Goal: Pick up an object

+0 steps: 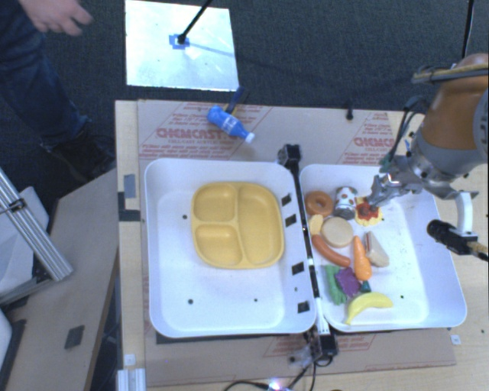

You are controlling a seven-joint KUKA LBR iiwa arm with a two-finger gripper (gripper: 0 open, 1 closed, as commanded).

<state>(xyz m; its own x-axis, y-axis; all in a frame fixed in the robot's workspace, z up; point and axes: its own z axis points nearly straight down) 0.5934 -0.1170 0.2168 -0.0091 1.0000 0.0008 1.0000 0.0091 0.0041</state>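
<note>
The right white bin (435, 298) holds several toy foods: a brown donut (318, 203), a round bun (337, 231), a sausage (330, 253), an orange carrot (361, 260), a purple and green vegetable (344, 283), a yellow banana (367, 305), a sandwich piece (376, 250) and a red and yellow piece (367, 214). My gripper (380, 192) reaches in from the right and hangs low over the red and yellow piece, next to a small grey and white object (345, 201). Nothing shows between its fingers.
The left white bin (168, 298) holds a yellow three-compartment plate (237, 224). A blue bottle (228, 123) lies on the board behind the bins. A black divider with clips (300, 237) runs between the bins. A person's arm (53, 17) is at the top left.
</note>
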